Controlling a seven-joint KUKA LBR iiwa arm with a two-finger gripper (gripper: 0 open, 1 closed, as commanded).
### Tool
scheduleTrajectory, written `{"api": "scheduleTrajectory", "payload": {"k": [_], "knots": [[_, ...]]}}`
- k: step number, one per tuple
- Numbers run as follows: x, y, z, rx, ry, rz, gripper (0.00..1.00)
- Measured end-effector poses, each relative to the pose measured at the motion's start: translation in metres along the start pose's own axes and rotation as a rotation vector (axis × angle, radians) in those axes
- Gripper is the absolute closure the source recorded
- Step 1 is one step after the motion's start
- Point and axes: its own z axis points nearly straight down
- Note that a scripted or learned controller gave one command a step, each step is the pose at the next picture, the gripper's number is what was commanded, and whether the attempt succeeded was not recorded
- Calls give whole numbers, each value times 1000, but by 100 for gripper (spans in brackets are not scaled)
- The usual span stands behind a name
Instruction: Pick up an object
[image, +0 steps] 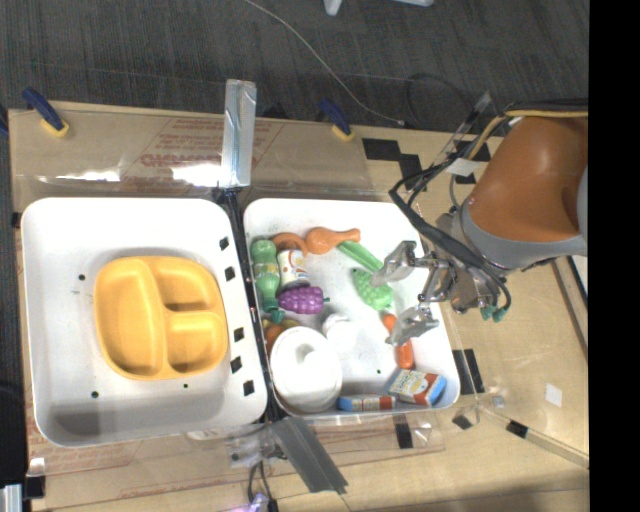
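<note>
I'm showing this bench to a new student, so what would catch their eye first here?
Probably the bright yellow divided tray, alone in the left bin. Next, the jumble of toy food in the right bin: purple grapes, a white cup, a small carton. Then the arm's orange band, with the gripper at that bin's right side.

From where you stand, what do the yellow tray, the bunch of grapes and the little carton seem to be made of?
Yellow tray: moulded plastic, probably; even colour, soft sheen, rounded compartment walls.
Bunch of grapes: likely toy plastic or rubber; uniform purple, slightly glossy bumps.
Little carton: looks like printed cardboard, flat faces and sharp edges, though printed plastic is possible.
</note>
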Motion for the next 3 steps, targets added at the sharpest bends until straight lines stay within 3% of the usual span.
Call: {"api": "scheduleTrajectory", "payload": {"k": [1, 2, 3], "knots": [[7, -47, 164, 1, -6, 154, 0], [4, -44, 153, 1, -9, 142, 100], [4, -44, 153, 1, -8, 142, 0]]}}
